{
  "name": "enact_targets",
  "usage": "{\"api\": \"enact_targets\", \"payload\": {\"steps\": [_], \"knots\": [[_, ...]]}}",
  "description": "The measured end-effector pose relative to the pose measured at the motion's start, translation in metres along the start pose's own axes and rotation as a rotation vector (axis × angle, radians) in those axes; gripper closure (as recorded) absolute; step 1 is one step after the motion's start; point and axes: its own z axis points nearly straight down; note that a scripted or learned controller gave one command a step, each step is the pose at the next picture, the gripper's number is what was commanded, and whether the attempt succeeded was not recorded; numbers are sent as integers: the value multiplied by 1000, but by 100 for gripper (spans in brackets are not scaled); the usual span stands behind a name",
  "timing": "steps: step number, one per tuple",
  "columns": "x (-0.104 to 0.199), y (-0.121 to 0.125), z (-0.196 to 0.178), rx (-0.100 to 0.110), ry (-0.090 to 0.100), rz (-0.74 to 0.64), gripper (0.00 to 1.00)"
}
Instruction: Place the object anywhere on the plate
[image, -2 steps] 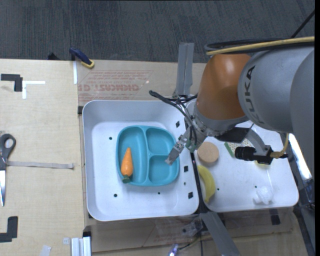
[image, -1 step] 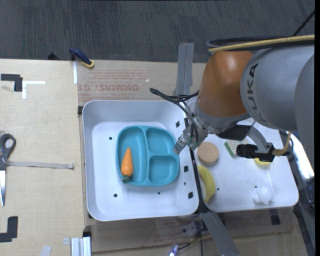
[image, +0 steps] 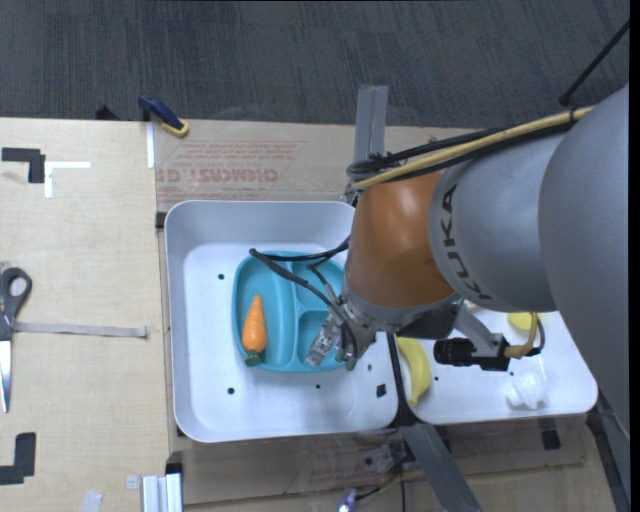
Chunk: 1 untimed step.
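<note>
A light blue divided plate (image: 283, 300) lies in the left white bin (image: 200, 390). An orange carrot (image: 254, 325) with a green tip lies in the plate's left compartment. My gripper (image: 333, 345) hangs over the plate's lower right compartment, under the orange band of the arm (image: 400, 250). Its metal fingertips sit just above the plate floor, and nothing shows between them. The arm hides the plate's right edge.
The right bin (image: 560, 390) holds a yellow banana (image: 417, 367), another yellow item (image: 520, 323) and a small white object (image: 527, 392). Black cables (image: 300, 270) trail over the plate. Scissors (image: 10, 300) lie on the wooden bench at far left.
</note>
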Motion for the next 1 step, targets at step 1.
{"api": "enact_targets", "payload": {"steps": [1], "knots": [[0, 0, 0, 0, 0, 0, 0]]}}
